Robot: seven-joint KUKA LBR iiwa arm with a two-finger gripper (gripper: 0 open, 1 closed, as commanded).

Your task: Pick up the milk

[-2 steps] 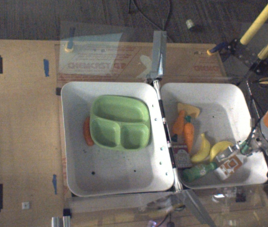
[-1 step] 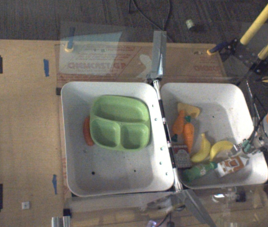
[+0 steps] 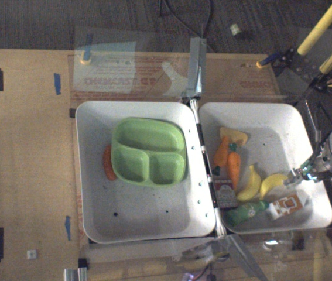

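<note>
Currently the milk [image 3: 286,206] is lying in the right bin [image 3: 271,119] near its front right corner, beside a green bottle [image 3: 246,212], while the gripper [image 3: 304,173] is hovering just above it; its state cannot be told.

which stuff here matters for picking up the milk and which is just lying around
For the job:
milk carton, lying at the near edge of the right bin
gripper, above the right bin's right side

Just lying about:
green tray in the left bin
carrots
banana
green bottle
lemon
</note>
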